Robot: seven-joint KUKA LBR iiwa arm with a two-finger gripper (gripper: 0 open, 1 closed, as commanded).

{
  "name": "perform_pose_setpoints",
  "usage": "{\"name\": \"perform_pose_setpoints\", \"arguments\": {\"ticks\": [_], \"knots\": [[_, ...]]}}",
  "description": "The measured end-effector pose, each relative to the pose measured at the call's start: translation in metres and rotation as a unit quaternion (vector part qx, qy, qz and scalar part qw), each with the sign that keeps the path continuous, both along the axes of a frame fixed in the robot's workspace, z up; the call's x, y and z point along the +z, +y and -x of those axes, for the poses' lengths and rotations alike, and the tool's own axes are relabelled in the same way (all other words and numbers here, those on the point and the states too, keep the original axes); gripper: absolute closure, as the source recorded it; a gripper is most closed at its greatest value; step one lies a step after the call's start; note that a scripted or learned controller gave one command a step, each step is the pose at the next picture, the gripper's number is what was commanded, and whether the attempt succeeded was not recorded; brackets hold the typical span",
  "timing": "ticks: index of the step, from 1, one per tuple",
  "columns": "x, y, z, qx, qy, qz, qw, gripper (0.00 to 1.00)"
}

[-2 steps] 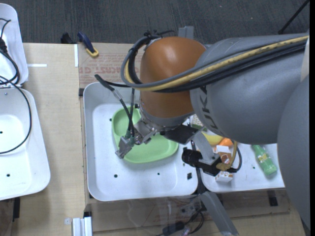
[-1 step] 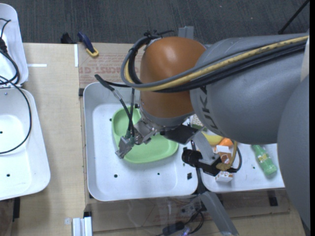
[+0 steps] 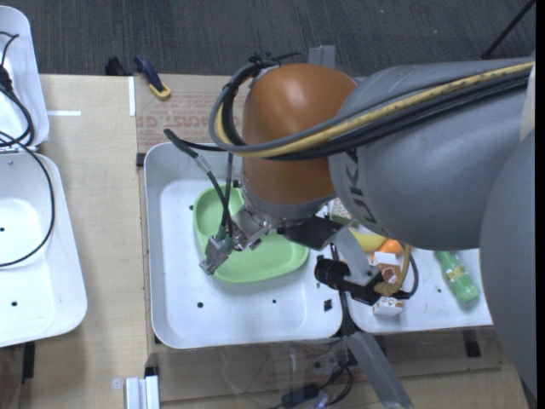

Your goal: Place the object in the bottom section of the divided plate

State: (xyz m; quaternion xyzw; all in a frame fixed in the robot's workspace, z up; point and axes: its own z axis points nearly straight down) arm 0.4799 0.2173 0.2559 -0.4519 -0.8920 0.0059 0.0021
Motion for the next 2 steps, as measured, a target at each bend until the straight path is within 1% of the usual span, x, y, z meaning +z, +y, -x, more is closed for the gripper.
{"name": "perform_pose_setpoints", "arguments": {"ticks": [2], "knots": [[0.0,0.0,0.0,0.0,0.0,0.0,1.0,0.0]]}}
